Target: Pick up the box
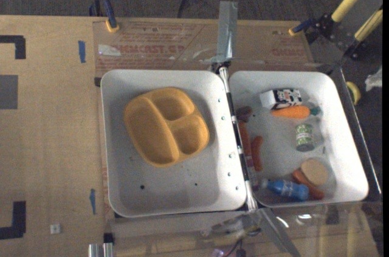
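Two white bins (115, 128) share the bench; box (281, 97) touches carrot (294, 112); tool's state untellable.

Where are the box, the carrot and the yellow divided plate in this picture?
box (281, 97): camera view, middle of its printed top face.
carrot (290, 112): camera view, middle of its orange body.
yellow divided plate (166, 126): camera view, on the ridge between its compartments.

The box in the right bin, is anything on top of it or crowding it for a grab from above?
Nothing lies on the box, so its top is open. The carrot sits right against its near side, and the right bin wall runs close behind it.
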`<move>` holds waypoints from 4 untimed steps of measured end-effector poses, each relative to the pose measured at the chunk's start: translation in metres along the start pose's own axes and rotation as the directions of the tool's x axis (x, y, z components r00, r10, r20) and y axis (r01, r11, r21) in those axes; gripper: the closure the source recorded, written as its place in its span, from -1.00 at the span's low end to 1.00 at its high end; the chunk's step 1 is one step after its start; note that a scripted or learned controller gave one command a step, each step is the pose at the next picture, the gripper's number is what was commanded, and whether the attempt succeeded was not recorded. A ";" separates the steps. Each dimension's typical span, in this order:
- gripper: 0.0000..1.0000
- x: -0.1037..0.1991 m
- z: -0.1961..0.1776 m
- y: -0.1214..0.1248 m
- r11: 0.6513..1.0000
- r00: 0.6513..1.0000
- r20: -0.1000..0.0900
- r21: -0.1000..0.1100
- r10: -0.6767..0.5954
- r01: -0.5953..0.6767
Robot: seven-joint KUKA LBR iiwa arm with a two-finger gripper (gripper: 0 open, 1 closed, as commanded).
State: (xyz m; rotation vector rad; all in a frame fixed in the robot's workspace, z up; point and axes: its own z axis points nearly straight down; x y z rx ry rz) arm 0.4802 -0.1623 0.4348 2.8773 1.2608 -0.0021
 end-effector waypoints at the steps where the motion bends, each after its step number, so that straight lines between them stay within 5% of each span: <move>1: -1.00 -0.033 0.138 0.032 1.000 1.000 0.000 0.002 0.030 -0.030; 2: 1.00 -0.032 0.128 0.032 1.000 1.000 0.001 0.002 0.027 -0.027; 3: -1.00 -0.031 0.128 0.032 1.000 1.000 0.001 0.002 0.027 -0.027; 4: 1.00 -0.031 0.118 0.032 1.000 1.000 0.002 0.001 0.026 -0.026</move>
